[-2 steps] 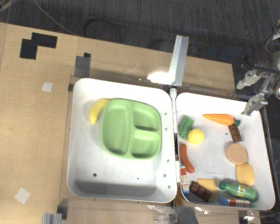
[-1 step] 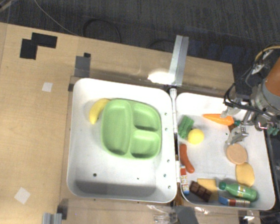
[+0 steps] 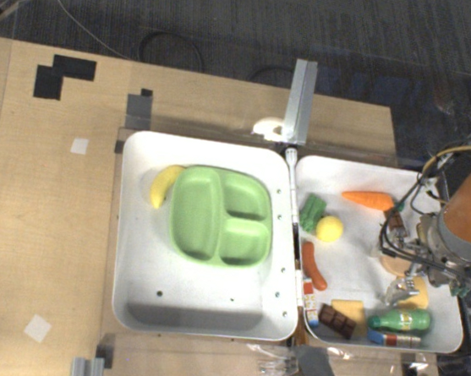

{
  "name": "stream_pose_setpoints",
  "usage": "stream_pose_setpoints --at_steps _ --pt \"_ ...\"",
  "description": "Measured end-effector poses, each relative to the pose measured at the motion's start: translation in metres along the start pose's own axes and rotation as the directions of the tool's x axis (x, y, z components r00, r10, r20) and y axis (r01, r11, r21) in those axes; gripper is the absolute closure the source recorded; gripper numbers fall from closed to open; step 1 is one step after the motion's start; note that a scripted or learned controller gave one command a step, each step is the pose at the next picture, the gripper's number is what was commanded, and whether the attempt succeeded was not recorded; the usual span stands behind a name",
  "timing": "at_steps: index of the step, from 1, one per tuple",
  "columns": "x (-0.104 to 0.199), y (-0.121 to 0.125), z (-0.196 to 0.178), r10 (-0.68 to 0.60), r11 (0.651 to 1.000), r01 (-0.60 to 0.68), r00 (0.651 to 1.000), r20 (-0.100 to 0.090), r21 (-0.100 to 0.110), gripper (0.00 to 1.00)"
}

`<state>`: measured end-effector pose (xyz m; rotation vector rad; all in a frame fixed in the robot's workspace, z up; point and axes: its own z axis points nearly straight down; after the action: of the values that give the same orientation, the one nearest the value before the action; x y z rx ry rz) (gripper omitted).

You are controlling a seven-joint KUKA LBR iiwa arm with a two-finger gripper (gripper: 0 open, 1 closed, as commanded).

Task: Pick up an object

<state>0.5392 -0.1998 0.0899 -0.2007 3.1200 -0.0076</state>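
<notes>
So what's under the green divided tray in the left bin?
A banana pokes out at the green divided tray's left edge, its inner side tucked beneath. Anything else under it is covered.

You are looking down on a light wooden surface (image 3: 35,226) bearing black square markings (image 3: 64,74) toward its far left. Beyond it lies dark grey carpet (image 3: 198,8), crossed by a thin pale cable (image 3: 70,9).

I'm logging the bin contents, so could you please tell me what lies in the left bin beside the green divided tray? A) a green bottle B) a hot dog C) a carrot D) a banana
D: a yellow banana lies against the left edge of the green divided tray in the left bin.
</notes>
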Motion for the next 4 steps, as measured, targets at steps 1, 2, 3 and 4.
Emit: stream_pose_setpoints --at_steps 1,2,3,4 --pt "0.0304 -0.0020 -0.0061 0.088 0.996 -0.088 0.996 0.032 0.010 0.00" --pt "0.0326 -0.0006 -0.0070 0.064 0.998 -0.065 0.997 0.037 0.012 0.00" --pt "0.0325 -0.0004 -0.0068 0.059 0.998 -0.060 0.998 0.036 0.012 0.00" --pt "0.0333 -0.0001 -0.0070 0.056 0.998 -0.056 0.998 0.037 0.012 0.00"
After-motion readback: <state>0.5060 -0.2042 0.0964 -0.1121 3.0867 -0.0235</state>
